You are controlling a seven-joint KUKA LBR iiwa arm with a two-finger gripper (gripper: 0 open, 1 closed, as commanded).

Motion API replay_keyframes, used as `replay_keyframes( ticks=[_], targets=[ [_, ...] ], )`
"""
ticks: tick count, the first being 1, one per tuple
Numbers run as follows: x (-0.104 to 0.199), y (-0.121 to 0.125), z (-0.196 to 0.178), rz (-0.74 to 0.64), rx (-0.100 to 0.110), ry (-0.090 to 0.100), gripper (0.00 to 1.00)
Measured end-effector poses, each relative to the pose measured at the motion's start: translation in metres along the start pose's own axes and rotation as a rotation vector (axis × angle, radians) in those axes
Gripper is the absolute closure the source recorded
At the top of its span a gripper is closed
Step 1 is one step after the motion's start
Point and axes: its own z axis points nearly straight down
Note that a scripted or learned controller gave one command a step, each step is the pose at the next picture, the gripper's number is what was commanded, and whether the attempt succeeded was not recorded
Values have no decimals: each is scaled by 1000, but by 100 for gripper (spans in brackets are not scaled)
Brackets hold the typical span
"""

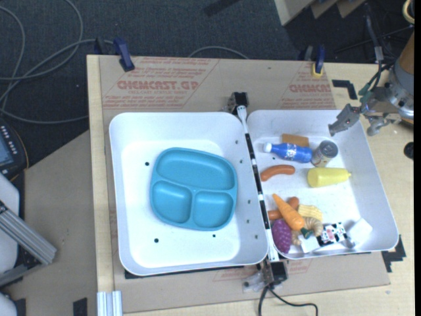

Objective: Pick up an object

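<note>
The right bin (375,176) holds several small items: a blue bottle (291,152), an orange block (295,139), a grey can (324,152), a yellow wedge-shaped piece (327,176), a sausage (277,172), a carrot (289,210), purple grapes (281,234), a yellow corn piece (309,211) and a black-and-white toy (332,234). My gripper (360,120) hangs over the bin's far right corner, up and to the right of the grey can. Its fingers (343,121) are spread open with nothing between them.
The left bin (131,137) carries a blue sectioned plate (193,188). A black hinge strip (253,176) runs between the two bins. Clamps (123,53) sit at the board's far edge, and cables lie on the floor beyond.
</note>
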Motion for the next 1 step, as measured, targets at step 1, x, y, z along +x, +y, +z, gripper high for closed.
replay_keyframes(
  ticks=[1],
  targets=[
    [-2, -12, 169, 2, 9, 3, 0]
  ],
)
